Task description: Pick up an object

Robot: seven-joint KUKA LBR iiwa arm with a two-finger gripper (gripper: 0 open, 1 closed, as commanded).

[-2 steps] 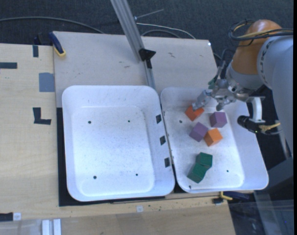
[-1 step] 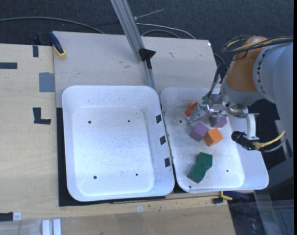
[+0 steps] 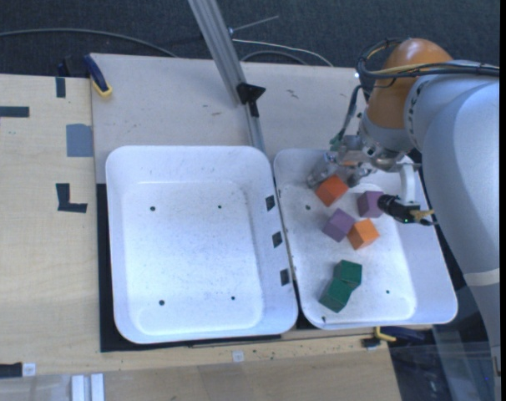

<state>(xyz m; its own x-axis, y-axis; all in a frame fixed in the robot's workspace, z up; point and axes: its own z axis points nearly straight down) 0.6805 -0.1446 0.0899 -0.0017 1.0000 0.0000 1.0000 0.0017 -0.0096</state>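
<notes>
1. The gripper hangs low over the far end of the right bin; I cannot tell its state.
2. An orange block lies just beside it, on the near side, tilted.
3. 4 other blocks sit farther toward the near rim.

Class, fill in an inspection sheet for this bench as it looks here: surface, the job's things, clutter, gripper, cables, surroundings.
Surface: left bin and right bin sit side by side on the wooden bench.
Job's things: in the right bin, two orange blocks, two purple blocks, one green block.
Clutter: dark tape marks on the bench.
Gripper: gripper low over the right bin's far end, beside an orange block.
Cables: cables behind the bench.
Surroundings: slanted metal pole; dark floor.
</notes>
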